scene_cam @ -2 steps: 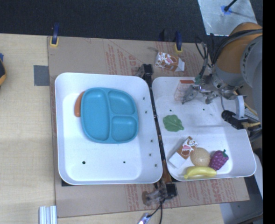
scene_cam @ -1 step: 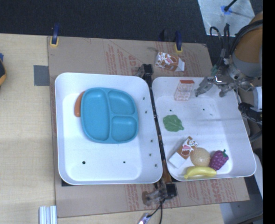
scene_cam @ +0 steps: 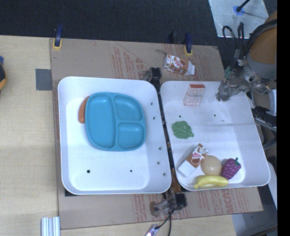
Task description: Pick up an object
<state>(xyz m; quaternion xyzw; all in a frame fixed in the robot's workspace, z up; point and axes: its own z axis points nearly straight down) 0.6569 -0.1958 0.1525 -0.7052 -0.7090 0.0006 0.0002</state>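
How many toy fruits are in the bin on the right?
3, all bunched in the near corner of the right bin: a yellow banana, a purple bunch of grapes, and a round tan fruit just above the banana. Something small could hide beneath them.

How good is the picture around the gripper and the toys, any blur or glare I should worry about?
Camera view: lighting is even and soft; the gripper at the right bin's top corner is small and blurry, finger detail lost; the banana, grapes and green leaf read clearly; the white bins look bright but not blown out; shadows are faint.
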